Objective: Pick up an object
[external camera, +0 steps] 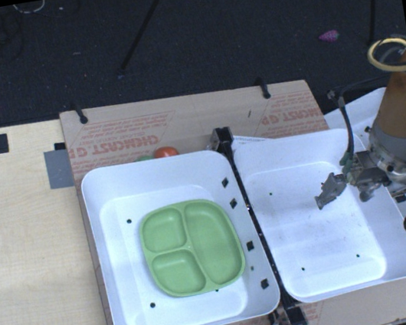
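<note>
Gripper [331, 191] over right bin [318, 285], can't tell finger state; you'd want it across to the green tray [192, 246], grip its rim.

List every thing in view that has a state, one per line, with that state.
green divided plate: lying flat, right side up, in the left bin, untouched.
left bin: holds the plate.
right bin: gripper hanging over its right part.
gripper: over the right bin, nothing visible between its fingers; open or shut not clear.
red object: outside the bins, behind the left bin's far rim, partly hidden.
</note>
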### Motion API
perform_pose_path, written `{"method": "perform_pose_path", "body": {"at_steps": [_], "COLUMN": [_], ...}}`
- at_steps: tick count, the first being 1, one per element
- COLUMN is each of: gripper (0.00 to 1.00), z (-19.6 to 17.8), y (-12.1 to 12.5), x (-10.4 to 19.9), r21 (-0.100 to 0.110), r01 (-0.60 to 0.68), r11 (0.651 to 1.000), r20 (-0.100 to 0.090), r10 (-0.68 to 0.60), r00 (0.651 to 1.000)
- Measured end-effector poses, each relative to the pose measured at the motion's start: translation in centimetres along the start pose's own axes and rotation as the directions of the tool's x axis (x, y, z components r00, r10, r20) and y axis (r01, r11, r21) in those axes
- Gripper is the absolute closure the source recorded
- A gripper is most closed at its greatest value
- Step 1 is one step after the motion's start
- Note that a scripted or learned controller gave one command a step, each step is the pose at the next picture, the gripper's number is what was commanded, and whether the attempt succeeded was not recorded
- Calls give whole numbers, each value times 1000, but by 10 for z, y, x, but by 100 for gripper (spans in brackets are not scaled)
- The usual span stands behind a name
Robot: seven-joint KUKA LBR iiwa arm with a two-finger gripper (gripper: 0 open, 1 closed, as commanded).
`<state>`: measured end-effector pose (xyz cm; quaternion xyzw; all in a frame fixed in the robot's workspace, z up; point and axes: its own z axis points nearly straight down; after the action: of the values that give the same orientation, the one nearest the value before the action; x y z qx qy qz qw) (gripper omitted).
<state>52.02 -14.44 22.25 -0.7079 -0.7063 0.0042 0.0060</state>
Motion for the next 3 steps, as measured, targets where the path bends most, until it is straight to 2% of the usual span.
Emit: {"method": "perform_pose_path", "body": {"at_steps": [1, 3], "gripper": [0, 0], "z": [-6, 84], "y": [3, -6], "x": [0, 8], "r21": [-13, -6], "r01": [2, 1], "r11": [1000, 1000], "r20": [3, 0], "r10": [-2, -1], "r00": [1000, 1000]}}
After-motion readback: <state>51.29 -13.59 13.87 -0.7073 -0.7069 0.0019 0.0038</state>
